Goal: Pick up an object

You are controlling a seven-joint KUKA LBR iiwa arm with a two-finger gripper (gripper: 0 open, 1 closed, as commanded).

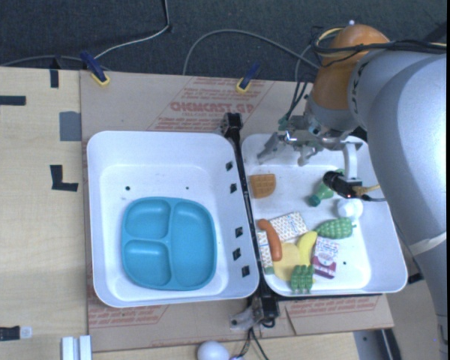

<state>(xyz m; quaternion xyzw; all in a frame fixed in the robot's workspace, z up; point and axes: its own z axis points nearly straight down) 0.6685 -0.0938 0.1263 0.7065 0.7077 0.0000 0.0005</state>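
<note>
End effector (pixel 287 150) sits just up-frame of the brown cracker (pixel 262 185). Fingers are spread apart, tips clear of it, not pinching anything afaict. Cracker lies flat in the right bin (pixel 375 276), close to the wall it shares w/ the left bin (pixel 135 152).

Everything else relative to the cracker:
- **To its right:** small green piece (pixel 319 196). White ball (pixel 349 208) is further right & a bit lower, w/ a bumpy green thing (pixel 335 228) lower again.
- **Down-frame of it:** an orange sausage (pixel 271 238), w/ a checked packet (pixel 288 225) touching the sausage's right side.
- **Further down & to the right:** yellow banana (pixel 304 247) and a red/white packet (pixel 326 258), w/ a green studded block (pixel 301 278) furthest down. That lot is bunched up, several touching.
- **To its lower left:** across the divider, a blue divided tray (pixel 169 244) lies flat in the left bin.

Both bins sit on cardboard on the worktop (pixel 30 223), which runs out well left of the cracker.
</note>
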